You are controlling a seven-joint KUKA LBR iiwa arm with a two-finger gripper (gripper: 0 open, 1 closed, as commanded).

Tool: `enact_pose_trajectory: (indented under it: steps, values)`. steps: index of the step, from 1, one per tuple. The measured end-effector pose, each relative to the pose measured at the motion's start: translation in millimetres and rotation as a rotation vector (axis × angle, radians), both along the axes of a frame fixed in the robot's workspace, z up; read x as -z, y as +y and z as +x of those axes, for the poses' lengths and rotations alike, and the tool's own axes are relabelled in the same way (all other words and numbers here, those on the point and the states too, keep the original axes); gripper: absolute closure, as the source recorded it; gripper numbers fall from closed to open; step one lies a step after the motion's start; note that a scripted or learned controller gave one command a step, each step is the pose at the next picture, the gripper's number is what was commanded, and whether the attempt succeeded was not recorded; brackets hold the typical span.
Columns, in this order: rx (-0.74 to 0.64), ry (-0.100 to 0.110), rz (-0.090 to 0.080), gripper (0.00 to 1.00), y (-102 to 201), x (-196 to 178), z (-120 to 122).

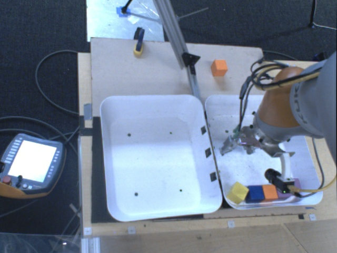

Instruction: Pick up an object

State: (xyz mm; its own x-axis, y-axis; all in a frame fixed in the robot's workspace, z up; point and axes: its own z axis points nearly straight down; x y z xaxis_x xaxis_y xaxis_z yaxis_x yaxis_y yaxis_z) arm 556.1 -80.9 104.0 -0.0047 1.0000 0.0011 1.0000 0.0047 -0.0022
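Note:
Along the front wall of the right bin (224,109) lie a yellow block (238,192), a blue block (256,193) and an orange block (270,192) in a row, with a small purple piece (295,184) behind them at the right. My gripper (230,144) hangs over the left middle of that bin, pointing left toward the divider, some way behind the yellow block. Nothing shows in its grasp. The grey arm and orange band cover the bin's right part.
The left bin (113,141) stands beside the right one. An orange cube (219,67) and a blue-and-yellow clamp (139,41) lie on the bench behind the bins. A slanted metal pole (176,33) crosses the back. A teach pendant (29,165) rests at far left.

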Motion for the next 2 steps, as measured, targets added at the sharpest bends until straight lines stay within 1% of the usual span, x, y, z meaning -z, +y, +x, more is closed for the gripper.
enact_pose_trajectory:
  steps: [1, 2]
  values:
    - [-0.003, -0.013, -0.001, 0.00, 29.1, -141.6, 7.0]
    - [0.007, 0.005, -0.001, 0.00, -1.7, -14.9, -26.5]
